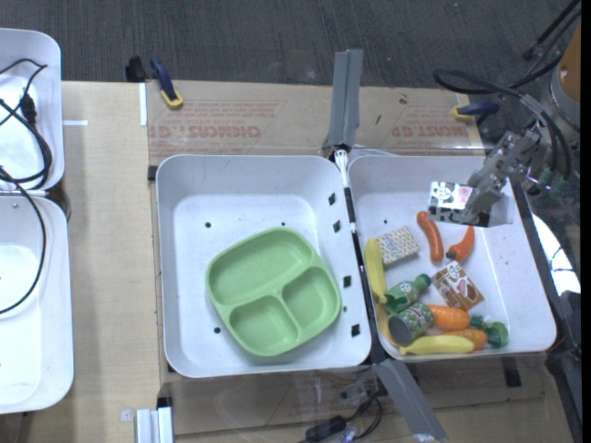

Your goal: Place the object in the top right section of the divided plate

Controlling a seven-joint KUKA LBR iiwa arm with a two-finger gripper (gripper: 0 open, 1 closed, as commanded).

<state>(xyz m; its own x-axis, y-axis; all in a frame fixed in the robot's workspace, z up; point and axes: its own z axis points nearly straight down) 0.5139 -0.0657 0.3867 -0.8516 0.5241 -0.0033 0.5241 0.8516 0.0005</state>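
Observation:
The green divided plate (272, 291) lies in the left bin (185, 247), with one large section at its upper left and two smaller ones at its lower right; all three hold nothing. My gripper (473, 209) hangs over the back of the right bin (526, 275), reaching in from the right. A small white and grey printed box (447, 197) sits right at its tip, touching or nearly touching it. I cannot make out whether the box is held.
The right bin holds several toy foods: a red sausage (430, 235), an orange chili (462, 244), a cracker box (398, 245), a yellow banana (374, 270), a green bottle (406, 292), a carton (459, 285) and a carrot (450, 317). A grey divider post (345, 100) stands between the bins.

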